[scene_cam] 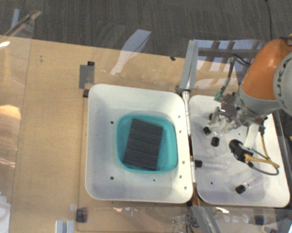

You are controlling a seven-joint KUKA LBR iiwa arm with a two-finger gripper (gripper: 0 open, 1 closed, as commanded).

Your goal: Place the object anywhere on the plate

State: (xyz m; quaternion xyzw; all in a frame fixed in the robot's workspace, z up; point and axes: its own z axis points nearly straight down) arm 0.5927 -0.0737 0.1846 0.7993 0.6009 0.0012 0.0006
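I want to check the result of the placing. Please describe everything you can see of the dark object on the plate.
The dark object is a flat rectangular slab, dark grey to black, with faint ribs running across its top. Its material looks like foam or rubber, but I cannot tell for sure. It lies flat, long side roughly up and down the view, slightly tilted, near the middle of the teal plate in the left bin. It touches only the plate. The gripper is apart from it, over the right bin.

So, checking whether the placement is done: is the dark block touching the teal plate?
Touching. The camera view shows the dark block lying flat inside the teal plate, its rim showing all round.
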